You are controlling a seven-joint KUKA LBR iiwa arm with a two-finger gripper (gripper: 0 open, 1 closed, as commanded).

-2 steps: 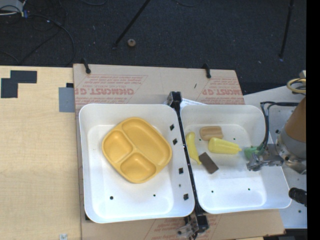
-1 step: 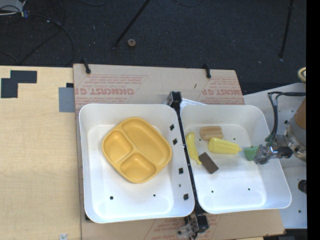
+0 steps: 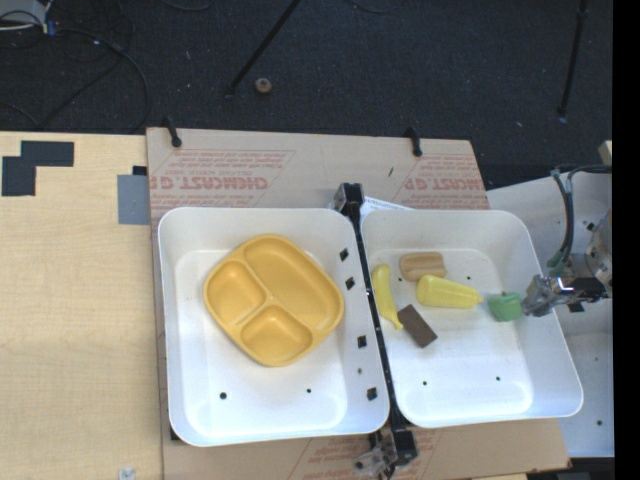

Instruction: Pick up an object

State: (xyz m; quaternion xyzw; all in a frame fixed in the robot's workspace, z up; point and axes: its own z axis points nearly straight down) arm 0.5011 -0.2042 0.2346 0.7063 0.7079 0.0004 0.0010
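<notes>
Where the right bin (image 3: pixel 540 268) meets its right wall, a small green object (image 3: pixel 504 307) is seen touching the gripper (image 3: pixel 541 298), directly on its left. Whether it is gripped cannot be told. A yellow piece (image 3: pixel 447 292) lies just beyond.

The robot's pincer (image 3: pixel 545 296) sits at the far right of the camera view, reaching in low and roughly level from the right edge. It is a small metallic grey assembly whose tip points left. Behind it, toward the right edge, a pale wrist section (image 3: pixel 600 258) rises upward, with a dark cable (image 3: pixel 568 218) curving up and over it. Whether its tip is parted or closed cannot be made out.
</notes>
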